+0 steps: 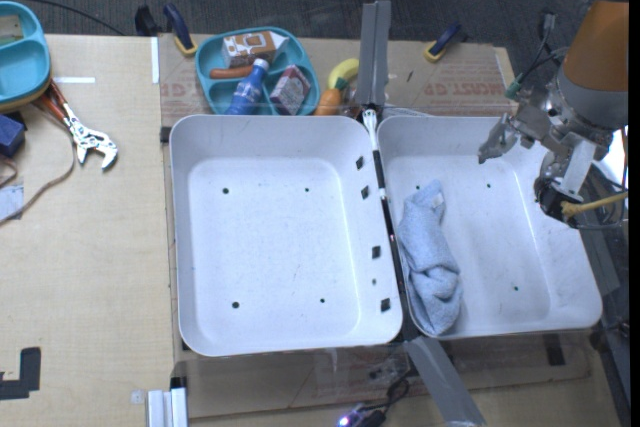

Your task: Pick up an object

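A crumpled light blue-grey cloth (430,255) lies in the right bin (520,245), against its left wall, stretching from the middle down to the front corner. My gripper (522,155) hangs over the back right part of the same bin, below the orange band of the arm (600,45). It is well to the right of the cloth and higher, and does not touch it. Nothing shows in the gripper.
The left bin (280,235) stands beside the right one, with a grey divider post (375,45) behind the seam. Behind the bins sits a blue tray (255,70) of small items. A wrench (85,140) and a teal tray (20,50) lie at the far left.
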Robot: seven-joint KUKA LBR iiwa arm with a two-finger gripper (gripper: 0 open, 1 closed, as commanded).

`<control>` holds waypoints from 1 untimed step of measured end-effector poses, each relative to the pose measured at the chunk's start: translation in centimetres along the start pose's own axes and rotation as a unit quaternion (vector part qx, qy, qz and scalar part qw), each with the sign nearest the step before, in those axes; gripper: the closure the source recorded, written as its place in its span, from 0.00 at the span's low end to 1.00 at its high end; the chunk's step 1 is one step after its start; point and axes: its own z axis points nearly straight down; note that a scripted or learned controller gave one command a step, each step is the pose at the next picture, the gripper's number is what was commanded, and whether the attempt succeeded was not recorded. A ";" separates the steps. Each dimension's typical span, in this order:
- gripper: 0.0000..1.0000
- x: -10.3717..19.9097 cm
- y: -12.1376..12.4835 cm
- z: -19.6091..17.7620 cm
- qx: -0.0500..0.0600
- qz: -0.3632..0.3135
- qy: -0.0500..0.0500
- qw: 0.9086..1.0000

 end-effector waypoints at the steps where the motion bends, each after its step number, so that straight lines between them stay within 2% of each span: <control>1: 0.00 -2.3 -1.8 3.8 0.002 0.195 -0.001 0.981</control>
